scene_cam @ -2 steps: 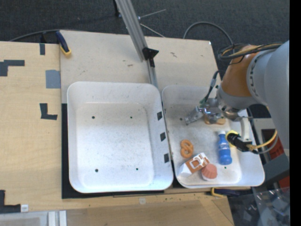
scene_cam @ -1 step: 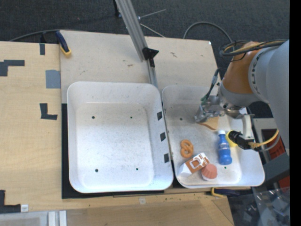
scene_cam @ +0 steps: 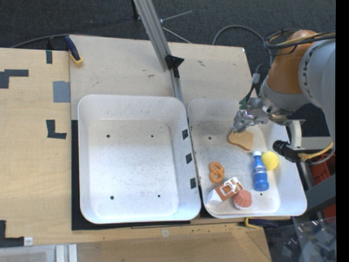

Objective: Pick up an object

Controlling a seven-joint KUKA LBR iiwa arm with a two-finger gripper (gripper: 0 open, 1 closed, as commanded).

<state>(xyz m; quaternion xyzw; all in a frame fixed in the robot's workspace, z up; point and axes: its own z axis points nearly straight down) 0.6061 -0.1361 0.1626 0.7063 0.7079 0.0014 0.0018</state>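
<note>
In the right bin (scene_cam: 204,119) lie a tan slice of bread (scene_cam: 242,141), a yellow lemon (scene_cam: 270,159), a blue bottle (scene_cam: 259,172), an orange pretzel (scene_cam: 216,172), an orange-and-white box (scene_cam: 228,188) and a reddish round piece (scene_cam: 242,200). My gripper (scene_cam: 240,124) hangs over the far part of this bin, its tips right at the bread's far edge. Nothing shows between its fingers.
The left bin (scene_cam: 131,157) stands beside the right one, with a raised divider between them. A slanted metal pole (scene_cam: 155,31) crosses the bench behind the bins. The grey arm with its orange band (scene_cam: 289,70) comes in from the right.
</note>
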